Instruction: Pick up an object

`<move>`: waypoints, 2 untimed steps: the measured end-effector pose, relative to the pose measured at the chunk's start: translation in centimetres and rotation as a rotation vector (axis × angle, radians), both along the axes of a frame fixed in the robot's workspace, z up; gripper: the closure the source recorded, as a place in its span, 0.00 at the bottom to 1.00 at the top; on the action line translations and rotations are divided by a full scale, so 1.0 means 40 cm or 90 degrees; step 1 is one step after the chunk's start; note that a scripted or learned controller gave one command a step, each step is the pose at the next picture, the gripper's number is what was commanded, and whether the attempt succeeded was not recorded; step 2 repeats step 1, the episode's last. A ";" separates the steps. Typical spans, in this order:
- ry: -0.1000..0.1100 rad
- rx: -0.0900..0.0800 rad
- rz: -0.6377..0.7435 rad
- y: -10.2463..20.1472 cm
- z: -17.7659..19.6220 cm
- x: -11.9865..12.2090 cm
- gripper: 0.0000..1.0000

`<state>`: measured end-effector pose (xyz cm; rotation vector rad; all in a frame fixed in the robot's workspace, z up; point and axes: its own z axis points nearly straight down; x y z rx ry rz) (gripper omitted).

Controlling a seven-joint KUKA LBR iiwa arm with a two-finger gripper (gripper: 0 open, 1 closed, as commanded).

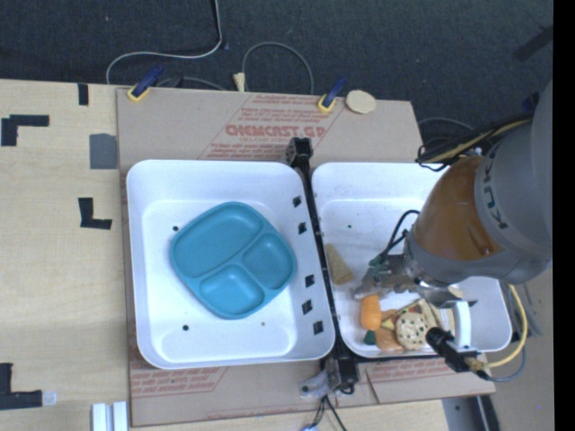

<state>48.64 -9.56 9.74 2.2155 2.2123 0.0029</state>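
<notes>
In the right bin [359, 187] lie several small food-like items near its front edge: an orange carrot-like piece [369, 312], a round cracker with dots [411, 327], a tan piece [388, 337] and a pale beige wedge [339, 264]. My gripper [377, 275] hangs low over the bin just above the orange piece and right of the beige wedge. Its fingers look dark and close together. I see nothing held between them.
The left bin [148, 241] holds a blue divided plate [234, 259]. A black divider [310, 241] runs between the bins. The arm's grey and orange body [476, 223] covers the right bin's right part. Cables and clamps lie behind the bins.
</notes>
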 end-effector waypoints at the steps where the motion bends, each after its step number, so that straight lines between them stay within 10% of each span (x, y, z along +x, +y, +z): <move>1: -0.001 0.004 0.007 0.141 0.231 0.147 1.00; 2: -0.001 0.004 0.007 0.141 0.231 0.147 1.00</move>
